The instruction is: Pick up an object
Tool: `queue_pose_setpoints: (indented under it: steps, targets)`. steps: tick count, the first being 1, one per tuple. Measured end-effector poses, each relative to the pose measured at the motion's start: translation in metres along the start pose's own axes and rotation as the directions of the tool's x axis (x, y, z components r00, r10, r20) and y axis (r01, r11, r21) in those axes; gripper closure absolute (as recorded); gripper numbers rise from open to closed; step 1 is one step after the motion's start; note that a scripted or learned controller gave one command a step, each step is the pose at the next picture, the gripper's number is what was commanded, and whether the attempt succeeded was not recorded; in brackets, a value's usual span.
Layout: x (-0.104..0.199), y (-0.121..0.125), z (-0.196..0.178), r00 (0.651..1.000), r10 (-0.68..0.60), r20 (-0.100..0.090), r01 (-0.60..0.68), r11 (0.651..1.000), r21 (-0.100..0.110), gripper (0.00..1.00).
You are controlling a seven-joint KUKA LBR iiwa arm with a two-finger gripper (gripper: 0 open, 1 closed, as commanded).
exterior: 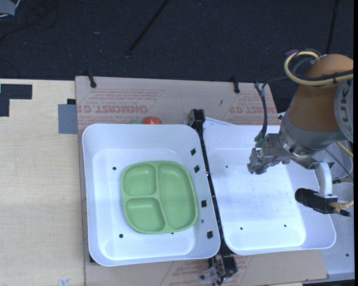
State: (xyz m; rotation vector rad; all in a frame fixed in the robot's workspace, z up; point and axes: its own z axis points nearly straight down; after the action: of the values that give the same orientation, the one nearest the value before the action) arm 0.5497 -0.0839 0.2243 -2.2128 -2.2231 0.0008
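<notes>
Gripper (258, 162) of the grey arm (313, 121) hangs over the upper part of the right bin (268, 225), well to the right of the black divider (206, 183) between the two bins; whether its fingers stand apart or together cannot be told from this slant.

The one clear candidate for picking, a green sectioned plate (159, 196), lies flat in the middle of the left bin (101, 159), on the far side of the divider from the gripper. An orange-red object (151, 121) sits just beyond that bin's back rim, up and to the left of the divider's top end, partly hidden.

To do the step well, the arm likely needs to cross the divider with height to spare, then descend over the plate's outer rim or one of its inner ridges, since a flat plate offers no other edge to pinch. A grasp aimed at the plate's centre would probably close on nothing. Fingers should straddle the rim squarely before closing, and the lift should begin slowly in case the plate tips.
</notes>
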Motion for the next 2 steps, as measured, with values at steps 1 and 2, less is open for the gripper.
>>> queue_pose_setpoints:
  steps: [1, 2]
  targets:
    - [0.047, 0.009, -0.009, 1.0, 0.001, 0.002, -0.001, 1.0, -0.001, 1.0]
    - [0.098, 0.01, 0.003, 1.0, 0.001, 0.001, -0.001, 1.0, 0.002, 1.0]
